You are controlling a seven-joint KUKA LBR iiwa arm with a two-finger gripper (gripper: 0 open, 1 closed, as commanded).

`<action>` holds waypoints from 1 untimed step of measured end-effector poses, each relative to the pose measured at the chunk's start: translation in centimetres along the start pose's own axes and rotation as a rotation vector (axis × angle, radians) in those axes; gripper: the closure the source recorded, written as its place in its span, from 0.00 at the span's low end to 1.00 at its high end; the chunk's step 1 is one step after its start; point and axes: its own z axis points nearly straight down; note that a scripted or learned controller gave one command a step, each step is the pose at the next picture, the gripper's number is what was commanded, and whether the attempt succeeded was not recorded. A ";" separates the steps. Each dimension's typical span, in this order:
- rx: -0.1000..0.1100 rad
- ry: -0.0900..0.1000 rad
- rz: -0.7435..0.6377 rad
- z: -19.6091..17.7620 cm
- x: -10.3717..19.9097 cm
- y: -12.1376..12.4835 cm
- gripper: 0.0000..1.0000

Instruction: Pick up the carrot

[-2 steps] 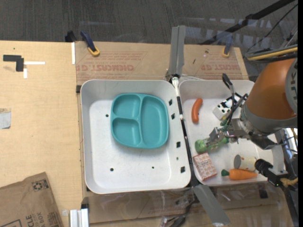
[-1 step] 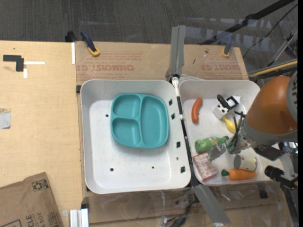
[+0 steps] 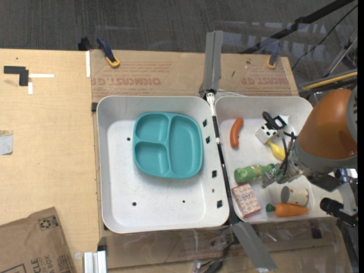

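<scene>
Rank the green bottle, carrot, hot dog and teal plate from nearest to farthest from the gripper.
From the gripper:
1. Green bottle, just left of it, right bin.
2. Carrot, below it, near the bin's front edge.
3. Hot dog, up and to the left, right bin.
4. Teal plate, left bin.

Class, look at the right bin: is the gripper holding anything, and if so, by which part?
It cannot be told. The gripper sits by the green bottle, with no object visibly held. The carrot lies apart, untouched.
</scene>
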 end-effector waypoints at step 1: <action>-0.001 -0.001 -0.007 -6.7 6.0 2.6 1.00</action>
